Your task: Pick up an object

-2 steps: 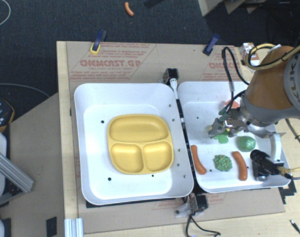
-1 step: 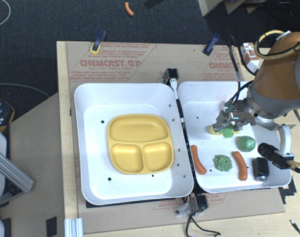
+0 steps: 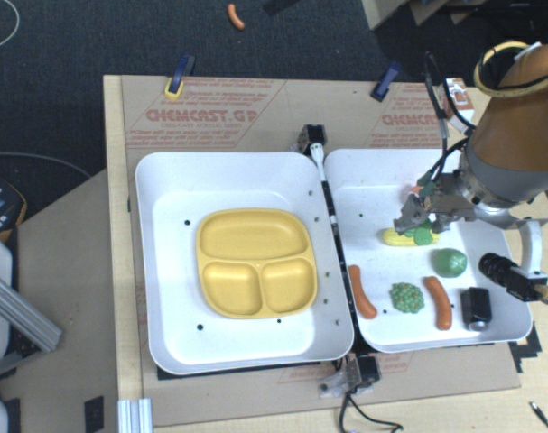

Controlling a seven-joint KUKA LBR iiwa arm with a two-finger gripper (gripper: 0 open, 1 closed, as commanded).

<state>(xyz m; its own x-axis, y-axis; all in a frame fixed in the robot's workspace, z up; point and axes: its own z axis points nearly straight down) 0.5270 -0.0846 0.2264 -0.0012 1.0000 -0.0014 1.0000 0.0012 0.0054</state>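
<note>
Camera view: claw (image 3: 416, 221) sits low in the right bin (image 3: 373, 174), right over a yellow corn piece with a green end (image 3: 409, 236) lying flat mid-bin; can't tell claw opening or whether it grips anything. Also in that bin: green ball (image 3: 450, 262), broccoli floret (image 3: 406, 297), two orange-red sausages (image 3: 362, 292) (image 3: 439, 301), black block (image 3: 476, 307). Left bin (image 3: 165, 188) holds a yellow three-compartment plate (image 3: 255, 262) on the surface (image 3: 255, 106).

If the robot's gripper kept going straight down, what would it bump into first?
Probably the yellow and green toy lying in the right bin, just under the gripper. Depth is hard to judge here.
</note>
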